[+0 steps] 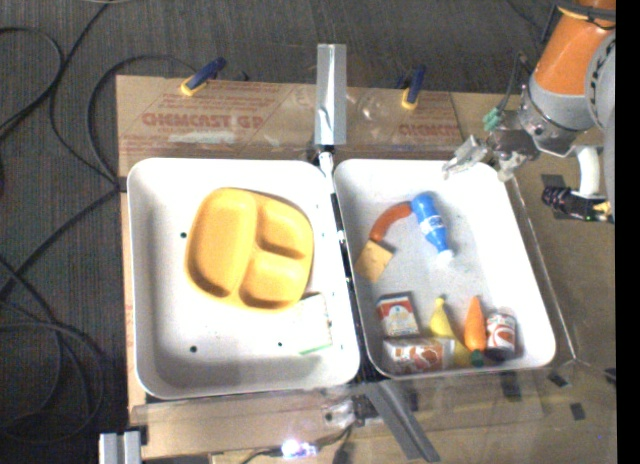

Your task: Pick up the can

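A small red and white can stands in the front right corner of the right bin, beside an orange carrot. A second red and white can-like item lies on its side along the bin's front wall. My gripper hangs over the bin's back right rim, far behind both cans. It is open and there is nothing between its fingers.
The right bin also holds a blue bottle, a curved orange piece, a tan wedge, a small red box and a yellow item. A yellow divided tray lies in the left bin.
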Controlling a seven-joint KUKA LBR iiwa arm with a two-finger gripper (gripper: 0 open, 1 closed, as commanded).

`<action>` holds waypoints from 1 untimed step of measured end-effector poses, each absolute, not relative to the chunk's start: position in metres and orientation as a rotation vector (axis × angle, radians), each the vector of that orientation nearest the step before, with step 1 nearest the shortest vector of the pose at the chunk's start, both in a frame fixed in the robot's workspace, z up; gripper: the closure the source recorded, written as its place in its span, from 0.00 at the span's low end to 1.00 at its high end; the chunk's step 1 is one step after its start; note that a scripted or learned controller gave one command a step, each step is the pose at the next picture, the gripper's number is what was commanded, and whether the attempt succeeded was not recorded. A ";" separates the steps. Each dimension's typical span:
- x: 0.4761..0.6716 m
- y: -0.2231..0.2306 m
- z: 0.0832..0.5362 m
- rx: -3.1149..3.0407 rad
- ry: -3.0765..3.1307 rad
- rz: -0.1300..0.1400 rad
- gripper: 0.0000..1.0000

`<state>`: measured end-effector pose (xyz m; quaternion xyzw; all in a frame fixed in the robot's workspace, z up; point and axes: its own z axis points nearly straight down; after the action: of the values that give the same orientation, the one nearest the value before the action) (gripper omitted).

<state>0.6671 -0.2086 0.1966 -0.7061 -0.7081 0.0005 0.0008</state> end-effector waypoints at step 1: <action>0.632 -0.213 0.107 -2.401 -2.026 -0.013 0.00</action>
<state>0.6320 -0.2132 0.1067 -0.7644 -0.6448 -0.0042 0.0001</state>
